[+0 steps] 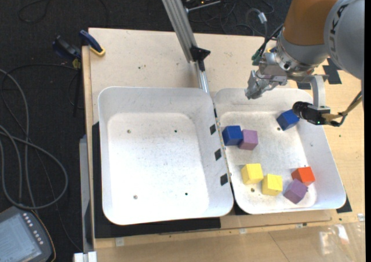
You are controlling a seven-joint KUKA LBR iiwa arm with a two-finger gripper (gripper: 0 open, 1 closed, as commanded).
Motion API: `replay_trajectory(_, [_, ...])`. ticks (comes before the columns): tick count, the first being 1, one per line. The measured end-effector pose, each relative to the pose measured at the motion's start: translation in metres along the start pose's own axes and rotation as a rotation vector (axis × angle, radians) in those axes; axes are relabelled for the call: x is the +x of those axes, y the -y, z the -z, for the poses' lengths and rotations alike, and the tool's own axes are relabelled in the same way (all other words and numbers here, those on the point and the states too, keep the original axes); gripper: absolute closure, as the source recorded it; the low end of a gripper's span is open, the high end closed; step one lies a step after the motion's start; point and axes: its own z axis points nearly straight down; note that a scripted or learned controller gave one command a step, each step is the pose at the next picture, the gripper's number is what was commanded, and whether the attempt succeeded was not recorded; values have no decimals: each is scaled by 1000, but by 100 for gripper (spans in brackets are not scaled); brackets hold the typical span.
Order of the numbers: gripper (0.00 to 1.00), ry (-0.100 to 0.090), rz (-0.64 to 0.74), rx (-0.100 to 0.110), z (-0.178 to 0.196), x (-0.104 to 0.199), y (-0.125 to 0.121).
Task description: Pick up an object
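Pale bench (pixel 145 52), two white bins side by side. Hovered over right bin's (pixel 324 162) far edge: gripper (pixel 255 91), nothing between fingers, jaw spread impossible to tell. Nearest candidate: blue cube (pixel 232 135), touching purple cube (pixel 249 139). Approach stage, judged; next needed descent and alignment.
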Motion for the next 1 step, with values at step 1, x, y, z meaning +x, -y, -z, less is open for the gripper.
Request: replay_trajectory(1, [100,-1,1,1,4,48,24])
